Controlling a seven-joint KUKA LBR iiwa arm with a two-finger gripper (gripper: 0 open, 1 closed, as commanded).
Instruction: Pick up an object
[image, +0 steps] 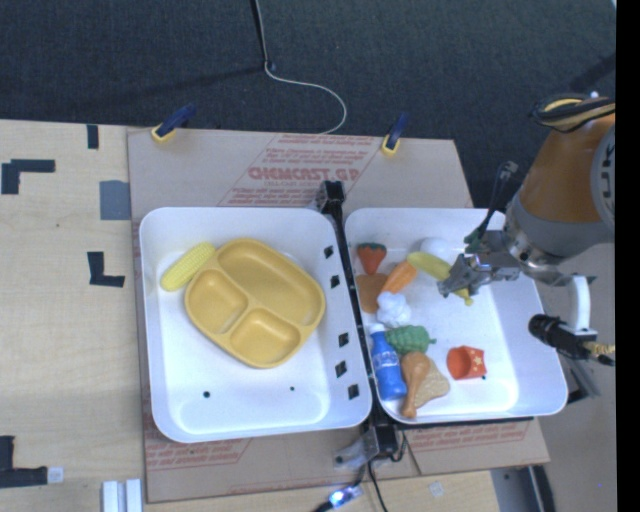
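- The gripper (463, 283) hangs low over the right bin (505, 400); its grip cannot be told.
- One yellow tray (255, 300) and one corn cob (187, 266) lie in the left bin (170, 400).
- One red carton (466, 362) sits near the right bin's front.

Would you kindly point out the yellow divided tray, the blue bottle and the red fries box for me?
yellow divided tray (255, 300): camera view, on the ridge where its compartments meet.
blue bottle (387, 366): camera view, on the middle of its body.
red fries box (466, 362): camera view, on its red front face.
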